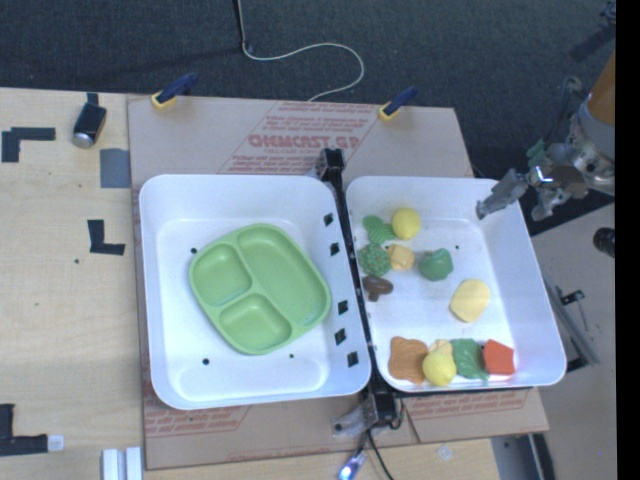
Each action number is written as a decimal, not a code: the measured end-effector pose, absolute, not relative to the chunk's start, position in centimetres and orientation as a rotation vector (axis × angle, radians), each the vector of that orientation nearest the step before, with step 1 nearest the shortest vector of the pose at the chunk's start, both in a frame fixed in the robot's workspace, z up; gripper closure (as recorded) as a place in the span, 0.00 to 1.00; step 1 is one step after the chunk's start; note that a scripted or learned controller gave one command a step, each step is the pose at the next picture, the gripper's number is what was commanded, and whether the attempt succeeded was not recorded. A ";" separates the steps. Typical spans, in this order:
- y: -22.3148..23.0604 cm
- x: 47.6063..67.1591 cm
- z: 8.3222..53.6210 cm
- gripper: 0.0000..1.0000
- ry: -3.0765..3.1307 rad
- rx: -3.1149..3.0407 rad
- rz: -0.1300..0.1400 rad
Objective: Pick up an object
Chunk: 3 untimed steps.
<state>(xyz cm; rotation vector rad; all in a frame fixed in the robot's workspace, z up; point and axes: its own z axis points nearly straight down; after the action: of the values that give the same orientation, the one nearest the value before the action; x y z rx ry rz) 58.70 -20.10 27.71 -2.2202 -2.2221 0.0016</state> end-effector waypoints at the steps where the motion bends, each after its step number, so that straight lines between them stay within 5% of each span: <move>1: -12.8 54.5 38.3 0.00 -2.234 -2.217 -0.010; 2: -7.5 53.5 50.8 0.00 -2.238 -2.220 -0.016; 3: -7.8 53.5 51.0 1.00 -2.224 -2.221 0.002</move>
<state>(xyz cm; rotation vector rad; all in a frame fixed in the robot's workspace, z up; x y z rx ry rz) 53.52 -7.80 51.00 -2.2212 -2.2243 0.0017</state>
